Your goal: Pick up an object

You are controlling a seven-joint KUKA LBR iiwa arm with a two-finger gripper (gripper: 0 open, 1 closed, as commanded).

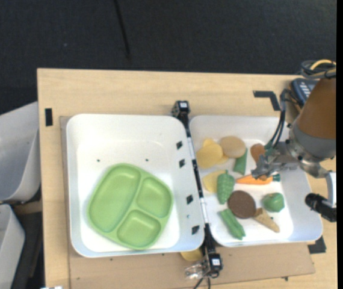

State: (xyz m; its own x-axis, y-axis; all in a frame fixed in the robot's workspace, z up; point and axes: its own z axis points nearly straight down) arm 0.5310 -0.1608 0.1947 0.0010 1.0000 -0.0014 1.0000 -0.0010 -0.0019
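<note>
Right side, claw (266,167): low over the carrot (257,181); grip too blurry to tell.
Left bin (81,131): green plate (130,206).

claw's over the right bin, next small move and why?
Probably lower straight down onto the carrot. The claw sits right above its near end in the right bin, and nothing shows between its fingers. The carrot lies flat with some bare floor around it, so it looks like the closest target.
</note>
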